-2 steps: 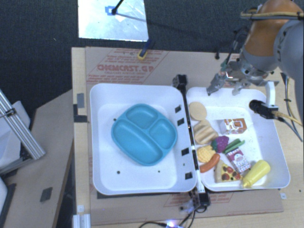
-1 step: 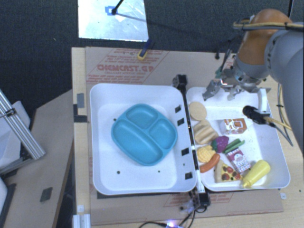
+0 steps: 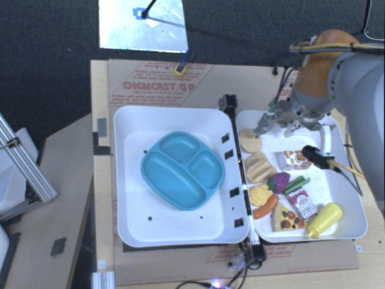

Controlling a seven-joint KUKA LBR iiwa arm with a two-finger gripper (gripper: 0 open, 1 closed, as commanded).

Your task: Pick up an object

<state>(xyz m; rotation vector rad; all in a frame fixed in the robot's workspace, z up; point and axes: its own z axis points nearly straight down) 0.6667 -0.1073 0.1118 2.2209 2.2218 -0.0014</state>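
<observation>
My gripper (image 3: 275, 125) hangs over the far left part of the right bin (image 3: 352, 212), just above and right of a round tan cookie (image 3: 249, 141). Nothing shows in its grasp. Below it in the same bin lie a bread roll (image 3: 258, 167), a small red and white carton (image 3: 295, 159), purple grapes (image 3: 278, 181), green beans (image 3: 296, 184), a corn cob (image 3: 260, 194), an orange sausage (image 3: 266, 206), a red packet (image 3: 304, 203), a pizza slice (image 3: 287, 220) and a yellow bottle (image 3: 325, 218).
The left bin (image 3: 129, 137) holds a blue divided plate (image 3: 182, 169) at its middle. A black-clipped divider (image 3: 237, 167) separates the two bins. A shiny square sheet (image 3: 143, 17) lies on the floor beyond the bench. The grey arm (image 3: 355, 77) enters over the right bin's far right corner.
</observation>
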